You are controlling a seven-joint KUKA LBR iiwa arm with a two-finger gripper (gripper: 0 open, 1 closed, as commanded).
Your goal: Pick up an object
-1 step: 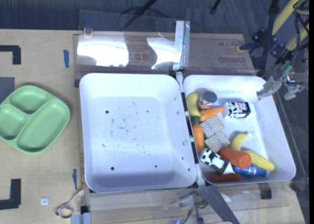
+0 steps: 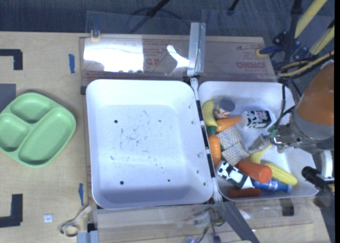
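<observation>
The right bin [image 2: 268, 92] holds a heap of small things. Along its left side lie a yellow banana [image 2: 208, 110], an orange carrot [image 2: 229, 123] and a checked cloth pad [image 2: 232, 140]. A black-and-white carton [image 2: 256, 118] lies further back. Near the front are a cow-patterned toy [image 2: 229, 173], a red-orange piece [image 2: 255, 171], a yellow corn cob [image 2: 280, 173] and a blue bottle [image 2: 271, 185]. My gripper [image 2: 264, 142] reaches in from the right, low over the middle of the heap, just right of the pad and above a yellow piece [image 2: 257, 156]. Nothing visibly hangs from it.
The left bin [image 2: 141, 141] is plain white with faint scuffs. A green divided plate [image 2: 34, 128] sits on the bench at far left. A clear panel [image 2: 138, 50] stands behind the bins. The arm's orange band [image 2: 319, 98] hangs over the right bin's right wall.
</observation>
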